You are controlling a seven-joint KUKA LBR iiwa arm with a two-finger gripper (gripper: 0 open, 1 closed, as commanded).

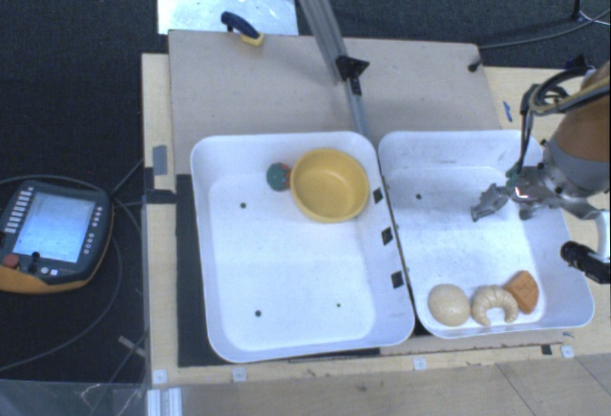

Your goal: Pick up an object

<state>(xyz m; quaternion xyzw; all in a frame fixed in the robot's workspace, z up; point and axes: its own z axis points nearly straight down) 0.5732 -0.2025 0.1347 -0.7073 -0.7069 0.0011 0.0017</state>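
Note:
My gripper (485, 205) hangs over the middle of the right bin (449, 156), reaching in from the right, with bare bin floor beneath it. Along that bin's near edge lie a pale round bread roll (448, 304), a croissant (495, 303) and an orange wedge-shaped piece (522, 291), all well below the gripper and apart from it. In the left bin (286, 309) a yellow bowl (329, 184) stands at the far right corner, and a small green ball (278, 176) touches its left side.
A slanted metal pole (320, 9) with a black clamp crosses the board behind the bins. A yellow-and-blue clamp (242, 28) lies at the board's far left. A teach pendant (52, 233) rests on the floor to the left.

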